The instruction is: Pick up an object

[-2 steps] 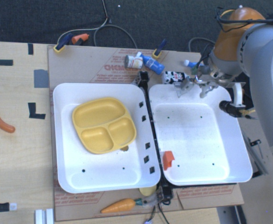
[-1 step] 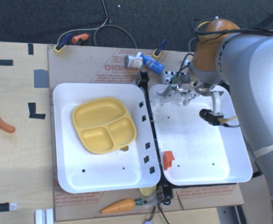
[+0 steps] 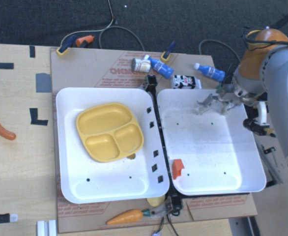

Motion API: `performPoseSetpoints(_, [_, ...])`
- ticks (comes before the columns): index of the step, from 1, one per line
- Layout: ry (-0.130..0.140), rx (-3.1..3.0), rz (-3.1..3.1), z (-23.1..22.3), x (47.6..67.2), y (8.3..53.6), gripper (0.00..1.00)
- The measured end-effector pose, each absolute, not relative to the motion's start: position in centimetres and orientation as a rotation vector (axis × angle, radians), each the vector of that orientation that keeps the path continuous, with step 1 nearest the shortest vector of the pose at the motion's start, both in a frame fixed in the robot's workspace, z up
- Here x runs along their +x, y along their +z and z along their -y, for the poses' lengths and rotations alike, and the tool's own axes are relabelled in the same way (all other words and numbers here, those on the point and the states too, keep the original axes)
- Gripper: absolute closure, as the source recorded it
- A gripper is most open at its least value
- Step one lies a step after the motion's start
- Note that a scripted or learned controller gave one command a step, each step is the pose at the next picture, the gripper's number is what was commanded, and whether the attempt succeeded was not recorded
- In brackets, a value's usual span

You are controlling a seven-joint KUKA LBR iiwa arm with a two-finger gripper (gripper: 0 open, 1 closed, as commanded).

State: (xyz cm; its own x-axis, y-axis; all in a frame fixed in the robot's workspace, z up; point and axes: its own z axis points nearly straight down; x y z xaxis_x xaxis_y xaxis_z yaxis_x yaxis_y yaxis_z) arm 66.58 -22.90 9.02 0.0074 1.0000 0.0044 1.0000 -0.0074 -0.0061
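The grey metal jaws [image 3: 206, 103] hang over the far edge of the right shallow white plastic bin [image 3: 242, 181]; they are small and blurred, so I cannot tell how far apart they stand, and nothing shows between them. A small orange block [image 3: 177, 168] lies well nearer the camera than the jaws, by the bin's left wall — its long axis unclear. A yellow divided plastic plate [image 3: 109, 132] fills the left bin [image 3: 68, 181].

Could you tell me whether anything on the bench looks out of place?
Yes: several items lie outside the bins. A toy sausage sits far left on the bench, a carrot below the left bin, and blue bottles behind them.
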Motion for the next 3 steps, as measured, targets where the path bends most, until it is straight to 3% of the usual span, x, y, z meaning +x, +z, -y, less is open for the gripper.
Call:
performPoseSetpoints(1, [0.006, -2.211, 2.217, 14.3, 57.3, 9.5, 0.00])
performPoseSetpoints(2, [-0.005, -2.214, 2.230, 9.6, 63.5, 10.3, 0.00])
performPoseSetpoints(3, [0.000, -2.218, 2.224, 10.6, 66.9, 8.4, 0.00])
